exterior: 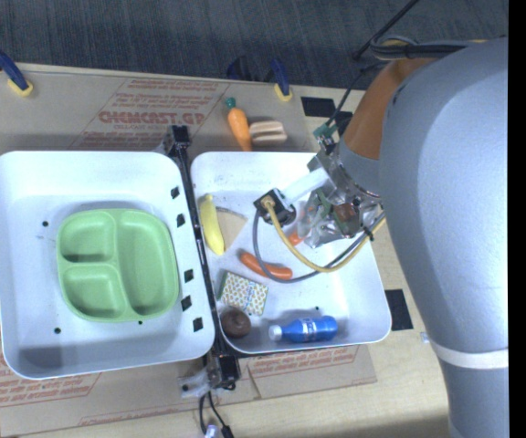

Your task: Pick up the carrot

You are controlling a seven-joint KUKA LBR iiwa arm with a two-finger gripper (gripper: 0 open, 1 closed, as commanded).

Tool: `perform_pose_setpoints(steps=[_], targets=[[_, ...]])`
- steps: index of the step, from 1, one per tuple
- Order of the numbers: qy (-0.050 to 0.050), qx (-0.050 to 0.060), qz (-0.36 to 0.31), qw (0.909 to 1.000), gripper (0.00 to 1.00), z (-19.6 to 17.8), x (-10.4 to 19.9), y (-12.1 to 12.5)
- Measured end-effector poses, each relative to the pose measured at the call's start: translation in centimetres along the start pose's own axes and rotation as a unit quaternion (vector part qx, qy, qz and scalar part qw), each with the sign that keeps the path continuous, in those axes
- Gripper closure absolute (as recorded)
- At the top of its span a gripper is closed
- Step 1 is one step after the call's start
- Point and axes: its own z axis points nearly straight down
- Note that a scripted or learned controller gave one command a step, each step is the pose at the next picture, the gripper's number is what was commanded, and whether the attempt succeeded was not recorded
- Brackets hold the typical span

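A small orange carrot (pixel 265 266) lies flat in the right bin (pixel 365 286), near its middle. A second carrot-shaped toy (pixel 237 126), orange with a green top, rests outside the bins on the cardboard behind the right bin. My gripper (pixel 320 220) hangs over the right half of the right bin, to the right of and a little above the carrot in the bin, apart from it. Nothing shows between its fingers.
The right bin also holds a yellow banana (pixel 212 224), a patterned square pad (pixel 244 293), a brown round piece (pixel 236 321) and a blue bottle (pixel 304 328). A green divided plate (pixel 117 263) sits in the left bin (pixel 16 199). A tan bun (pixel 268 133) lies behind.
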Motion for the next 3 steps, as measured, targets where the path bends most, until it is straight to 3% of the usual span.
perform_pose_setpoints(steps=[1,2,3], targets=[[0.001,-0.002,0.032,0.9995,1.0,-13.1,1.9,-3.5],[-0.001,0.0,-0.003,1.0,1.0,-0.6,-4.7,-6.3],[0.001,-0.002,-0.004,1.0,1.0,-9.0,-4.0,-10.6]])
